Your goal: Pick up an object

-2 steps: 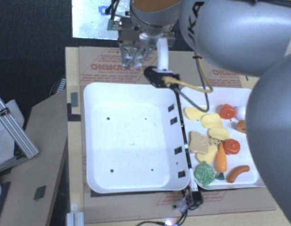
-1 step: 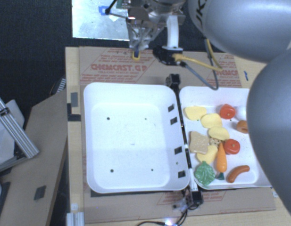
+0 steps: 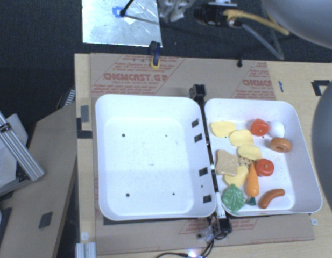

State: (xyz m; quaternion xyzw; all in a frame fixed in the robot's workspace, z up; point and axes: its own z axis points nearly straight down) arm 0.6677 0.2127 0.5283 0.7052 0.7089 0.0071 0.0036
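Note:
The right bin (image 3: 303, 160) holds several toy foods. Among them are two red tomatoes (image 3: 259, 127) (image 3: 265, 167), a white egg (image 3: 276, 129), a brown doughnut (image 3: 280, 144), yellow slices (image 3: 241, 138), a slice of toast (image 3: 227, 163), an orange carrot (image 3: 252, 180), a sausage (image 3: 271, 198) and a green leafy piece (image 3: 233, 198). My gripper (image 3: 175, 4) hangs blurred at the top of the view, past the bench's far edge and well away from both bins. Nothing can be seen in it.
The left bin (image 3: 101, 144) sits beside the right one, with black clips (image 3: 200, 138) along their shared edge. A yellow-and-blue clamp (image 3: 155, 55) stands at the bench's far edge. A shiny plate (image 3: 120, 15) lies beyond. My grey arm (image 3: 300, 9) looms at the top right.

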